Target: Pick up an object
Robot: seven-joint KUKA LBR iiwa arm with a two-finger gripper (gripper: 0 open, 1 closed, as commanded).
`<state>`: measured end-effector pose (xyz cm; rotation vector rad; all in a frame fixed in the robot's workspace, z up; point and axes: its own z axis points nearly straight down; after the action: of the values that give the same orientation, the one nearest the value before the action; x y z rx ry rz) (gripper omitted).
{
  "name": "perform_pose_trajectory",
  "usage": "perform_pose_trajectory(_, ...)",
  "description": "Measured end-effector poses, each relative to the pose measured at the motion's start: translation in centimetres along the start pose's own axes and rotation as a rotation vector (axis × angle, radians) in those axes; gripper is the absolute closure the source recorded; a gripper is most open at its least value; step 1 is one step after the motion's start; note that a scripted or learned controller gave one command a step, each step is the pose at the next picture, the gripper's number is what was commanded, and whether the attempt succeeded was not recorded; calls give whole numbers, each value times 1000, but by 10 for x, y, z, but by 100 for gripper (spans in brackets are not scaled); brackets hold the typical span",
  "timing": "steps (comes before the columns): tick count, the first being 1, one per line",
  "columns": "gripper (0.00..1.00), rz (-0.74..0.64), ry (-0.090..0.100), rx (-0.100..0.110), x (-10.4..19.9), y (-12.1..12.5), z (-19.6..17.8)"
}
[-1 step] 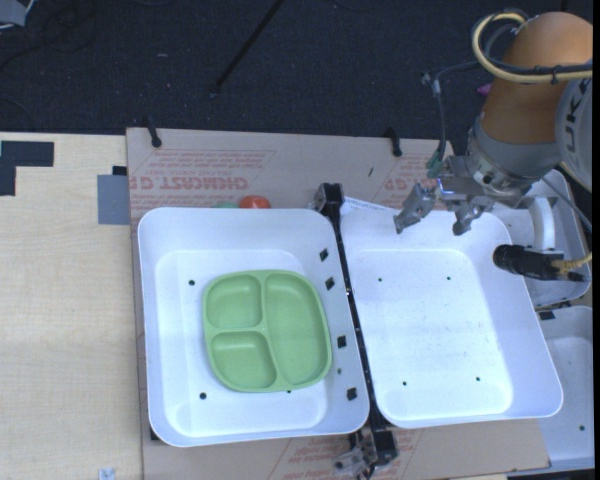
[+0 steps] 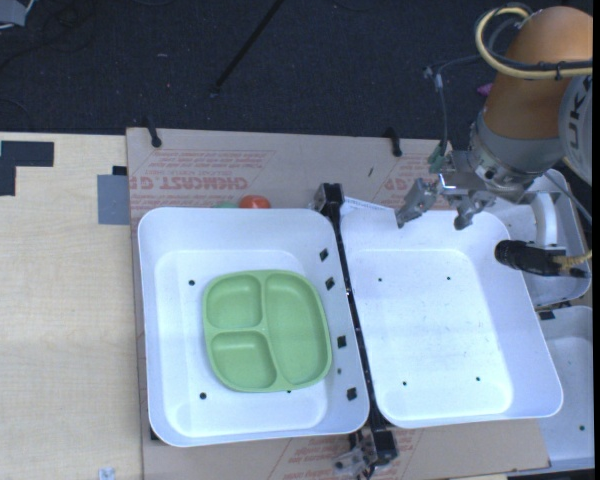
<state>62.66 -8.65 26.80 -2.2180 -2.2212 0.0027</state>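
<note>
A light green divided plate (image 2: 267,330) with three compartments lies flat in the left bin (image 2: 170,258). My gripper (image 2: 440,210) hangs over the far edge of the right bin (image 2: 520,388), well to the right of the plate and apart from it. Its two fingers are spread open with nothing between them. A small orange-red object (image 2: 254,203) peeks out just behind the far rim of the left bin, partly hidden by that rim.
The two white bins sit side by side on a cardboard sheet (image 2: 280,168), joined by a black clamp strip (image 2: 340,298). A pale wooden table (image 2: 50,318) extends to the left. Dark floor with cables lies beyond the bench.
</note>
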Motion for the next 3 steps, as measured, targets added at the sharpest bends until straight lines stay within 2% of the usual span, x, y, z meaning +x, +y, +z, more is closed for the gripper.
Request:
perform_pose_trajectory(1,0,1,0,6,8,0,62)
perform_pose_trajectory(2,0,1,0,5,6,-8,108)
perform_pose_trajectory(3,0,0,0,4,7,1,158)
